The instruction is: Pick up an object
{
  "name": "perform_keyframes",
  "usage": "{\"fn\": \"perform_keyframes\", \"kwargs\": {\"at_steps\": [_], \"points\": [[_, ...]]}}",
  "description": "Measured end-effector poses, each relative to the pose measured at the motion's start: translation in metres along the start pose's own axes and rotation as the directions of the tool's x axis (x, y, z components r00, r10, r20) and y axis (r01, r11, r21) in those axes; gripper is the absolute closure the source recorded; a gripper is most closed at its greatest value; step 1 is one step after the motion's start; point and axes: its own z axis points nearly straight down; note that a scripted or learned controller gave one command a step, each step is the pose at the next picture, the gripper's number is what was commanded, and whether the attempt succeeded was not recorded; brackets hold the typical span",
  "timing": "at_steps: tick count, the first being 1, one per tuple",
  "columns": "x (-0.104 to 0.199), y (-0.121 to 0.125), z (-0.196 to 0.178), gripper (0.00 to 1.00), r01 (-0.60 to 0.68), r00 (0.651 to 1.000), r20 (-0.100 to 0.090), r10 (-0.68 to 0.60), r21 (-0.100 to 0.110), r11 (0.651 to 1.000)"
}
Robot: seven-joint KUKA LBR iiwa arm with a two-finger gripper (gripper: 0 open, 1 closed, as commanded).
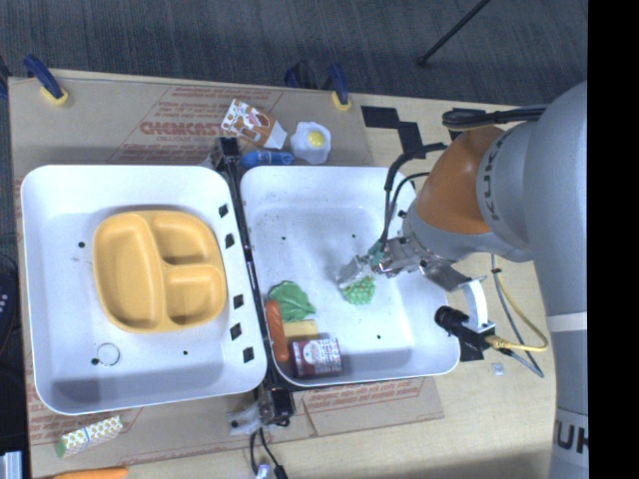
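Landmark: right bin [300, 193], the shallow white tray on the arm's side of the bench.

- Orange strip [95, 472] and a small patterned packet [90, 434]: on the cardboard at the bench's near edge, well left of the right bin.
- Dark red can [314, 356]: lying on its side in the right bin's near-left corner.
- Carrot-like orange piece [277, 329]: just left of the can, along the bin's left wall.
- Green leafy toy [292, 300]: just beyond the can, with a yellow piece [302, 329] between them.
- Green bumpy object [358, 289]: mid-bin, right of the leaf, directly at the gripper's tip.
- Gripper [361, 269]: lowered into the right bin from its right side, touching or just above the green bumpy object; whether the claw is wide, narrow or gripping, I cannot tell.
- Left bin [60, 367]: adjoining the right bin's left wall, holding a yellow divided plate [160, 267].
- Printed snack packet [245, 121], blue object [265, 158], yellow-and-white object [313, 142]: on the bench just beyond the right bin's far rim.
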Motion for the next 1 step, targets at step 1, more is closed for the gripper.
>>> {"fn": "perform_keyframes", "kwargs": {"at_steps": [1], "points": [[0.0710, -0.0226, -0.0948, 1.00, 0.195, 0.981, -0.003, -0.195, 0.001, 0.981]]}}
